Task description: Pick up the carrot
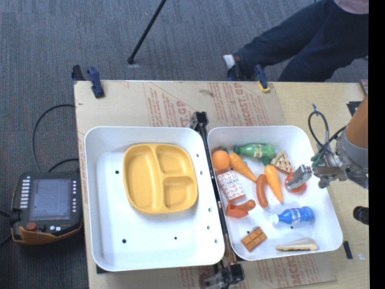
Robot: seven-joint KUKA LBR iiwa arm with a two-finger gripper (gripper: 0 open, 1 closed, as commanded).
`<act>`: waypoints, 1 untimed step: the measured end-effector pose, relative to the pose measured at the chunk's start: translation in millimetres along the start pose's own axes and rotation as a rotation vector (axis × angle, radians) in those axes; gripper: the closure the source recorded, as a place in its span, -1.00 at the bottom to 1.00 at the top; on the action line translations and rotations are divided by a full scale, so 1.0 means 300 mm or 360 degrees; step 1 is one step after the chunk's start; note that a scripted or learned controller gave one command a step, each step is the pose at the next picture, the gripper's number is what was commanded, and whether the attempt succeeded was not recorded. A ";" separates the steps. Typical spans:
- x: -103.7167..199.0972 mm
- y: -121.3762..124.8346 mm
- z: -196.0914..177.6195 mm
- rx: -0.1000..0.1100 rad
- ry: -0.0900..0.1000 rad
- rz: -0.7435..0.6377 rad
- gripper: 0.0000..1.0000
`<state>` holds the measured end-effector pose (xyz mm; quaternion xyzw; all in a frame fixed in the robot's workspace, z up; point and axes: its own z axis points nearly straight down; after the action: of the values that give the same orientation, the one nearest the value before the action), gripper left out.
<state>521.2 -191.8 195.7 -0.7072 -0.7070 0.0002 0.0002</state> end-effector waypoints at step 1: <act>0.069 0.247 0.365 0.0005 0.0003 -0.0075 -1.00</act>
<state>595.1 -171.1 86.1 -0.6903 -0.7235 0.0006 0.0021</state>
